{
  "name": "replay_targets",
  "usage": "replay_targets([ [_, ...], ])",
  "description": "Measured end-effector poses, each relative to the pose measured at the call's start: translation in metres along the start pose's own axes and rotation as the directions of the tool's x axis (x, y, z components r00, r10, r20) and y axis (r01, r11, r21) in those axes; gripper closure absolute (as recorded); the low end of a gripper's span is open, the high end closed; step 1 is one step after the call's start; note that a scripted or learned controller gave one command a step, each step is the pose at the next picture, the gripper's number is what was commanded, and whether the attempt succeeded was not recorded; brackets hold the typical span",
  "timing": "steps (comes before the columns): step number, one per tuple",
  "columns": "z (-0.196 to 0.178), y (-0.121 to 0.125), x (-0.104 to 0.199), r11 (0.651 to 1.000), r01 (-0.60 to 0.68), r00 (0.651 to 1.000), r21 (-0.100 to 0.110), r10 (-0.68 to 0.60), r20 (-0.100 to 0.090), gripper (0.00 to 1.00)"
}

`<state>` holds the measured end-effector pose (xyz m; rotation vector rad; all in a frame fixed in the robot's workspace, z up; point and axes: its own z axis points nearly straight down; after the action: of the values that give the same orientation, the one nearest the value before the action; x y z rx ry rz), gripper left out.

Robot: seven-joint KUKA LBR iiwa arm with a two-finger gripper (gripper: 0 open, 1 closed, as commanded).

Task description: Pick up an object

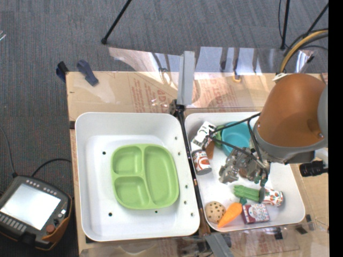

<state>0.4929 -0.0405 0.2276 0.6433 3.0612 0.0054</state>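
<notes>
My gripper (234,169) hangs low over the middle of the right bin (297,197), under the orange wrist band (292,111). Just behind it lies a teal bowl (236,137). To its left stand a small red and white can (201,162) and a black and white carton (202,134). In front of it lies a green vegetable toy (246,193), with a red and white cup (273,198) to the right of that. Along the front wall sit a cookie (215,212), a carrot (230,214) and a small red box (255,213). The arm hides the bin's right part.
The left bin (91,143) holds a light green divided plate (144,175). A handheld controller (32,210) lies on the floor at lower left. Tripod legs stand behind the bench, and a grey upright post (186,79) rises between the bins.
</notes>
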Motion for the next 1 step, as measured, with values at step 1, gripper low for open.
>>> replay_targets([
  [1,-0.0277,0.0497,-0.0348,0.996,0.091,0.996,0.003,-0.091,-0.011,1.00],
])
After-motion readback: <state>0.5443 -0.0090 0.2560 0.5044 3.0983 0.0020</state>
